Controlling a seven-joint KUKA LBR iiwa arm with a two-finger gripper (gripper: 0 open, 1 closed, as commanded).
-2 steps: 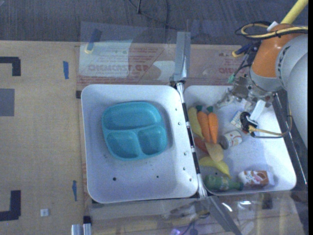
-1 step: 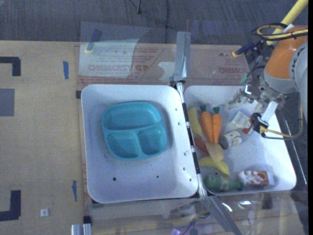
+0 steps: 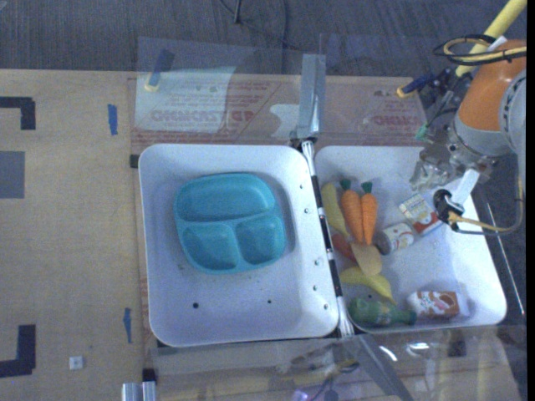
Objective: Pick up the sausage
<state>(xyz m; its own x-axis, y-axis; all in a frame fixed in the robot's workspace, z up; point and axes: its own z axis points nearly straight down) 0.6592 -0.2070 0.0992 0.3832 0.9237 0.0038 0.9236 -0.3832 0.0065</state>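
Nearby — carrots [image 3: 360,212], bananas [image 3: 368,272], green bottle [image 3: 378,312] — all crowding the right bin [image 3: 481,282].

The arm [image 3: 493,98] is seen entering from the 3 o'clock side, at the upper right. Its orange band is set above the wrist, and the wrist is angled downward toward 7 o'clock. The gripper [image 3: 435,174] is hung low from it, its metal parts blurred together.

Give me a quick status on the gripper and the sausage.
Gripper over right bin, top right corner. Sausage at the left wall, mostly buried under carrots and banana. Blue tray in left bin.
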